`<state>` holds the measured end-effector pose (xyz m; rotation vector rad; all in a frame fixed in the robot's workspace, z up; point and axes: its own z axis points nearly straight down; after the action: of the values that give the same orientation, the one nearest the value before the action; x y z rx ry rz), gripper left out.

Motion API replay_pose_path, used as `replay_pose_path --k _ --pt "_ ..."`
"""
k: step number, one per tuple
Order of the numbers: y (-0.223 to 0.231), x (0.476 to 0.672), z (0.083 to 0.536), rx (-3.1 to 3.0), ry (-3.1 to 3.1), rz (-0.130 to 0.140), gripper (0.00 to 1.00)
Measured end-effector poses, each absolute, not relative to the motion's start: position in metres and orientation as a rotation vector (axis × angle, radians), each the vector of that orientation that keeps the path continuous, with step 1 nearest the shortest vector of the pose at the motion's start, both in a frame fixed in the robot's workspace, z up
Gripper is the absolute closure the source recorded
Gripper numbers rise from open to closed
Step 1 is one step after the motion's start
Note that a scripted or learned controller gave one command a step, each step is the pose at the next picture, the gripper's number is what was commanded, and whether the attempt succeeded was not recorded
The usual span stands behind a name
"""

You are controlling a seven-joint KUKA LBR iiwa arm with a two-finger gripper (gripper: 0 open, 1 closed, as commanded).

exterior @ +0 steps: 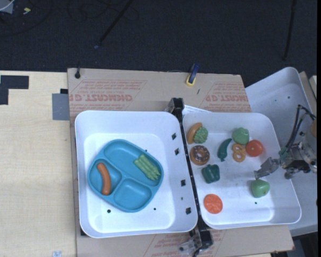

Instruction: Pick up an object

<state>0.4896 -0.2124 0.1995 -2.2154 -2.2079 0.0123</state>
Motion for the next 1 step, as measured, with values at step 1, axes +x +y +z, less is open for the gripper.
replay_pose_path --k 1 --pt "-0.2123 0.4925 0.2067 -2.220 -2.219 0.001 0.00"
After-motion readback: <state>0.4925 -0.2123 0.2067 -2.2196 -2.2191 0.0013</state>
